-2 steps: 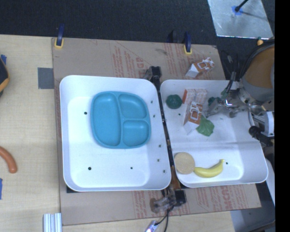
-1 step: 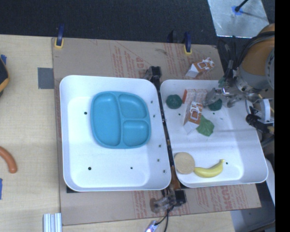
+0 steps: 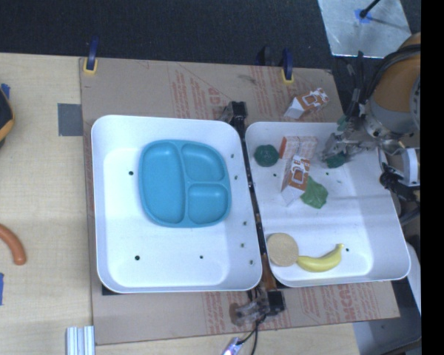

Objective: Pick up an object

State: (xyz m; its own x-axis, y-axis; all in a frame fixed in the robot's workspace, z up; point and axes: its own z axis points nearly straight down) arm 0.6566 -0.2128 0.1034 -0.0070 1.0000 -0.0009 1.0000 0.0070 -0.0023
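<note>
Scanning from the left, a sausage-shaped toy (image 3: 8,243) lies alone on the bare tabletop (image 3: 37,191), well apart from everything else. Next comes the left bin (image 3: 115,268), which carries a blue divided plate (image 3: 183,183) lying flat near its middle. Across the narrow seam sits the right bin (image 3: 381,220), where the candidates for picking are gathered. A dark green round piece (image 3: 266,154) sits near its upper left corner. Just right of that is a white and orange packet (image 3: 296,173), with a lighter green leafy piece (image 3: 314,195) touching its lower end. Toward the near edge a tan disc (image 3: 283,248) lies beside a yellow banana (image 3: 320,259). Another small carton (image 3: 308,103) rests outside the bin on the cardboard, above its top rim.

Furthest right, the tool (image 3: 339,152) sits low over the upper right part of that bin, close to the floor, with a small greenish bit at its tip that is too blurred to name. Whether it is wide, narrow or holding anything cannot be told from this angle. By my reading the pick is not yet accomplished: every clearly visible object rests on a surface, and nothing is seen lifted. What remains is a confirmed grip and a raise clear of the bin.
</note>
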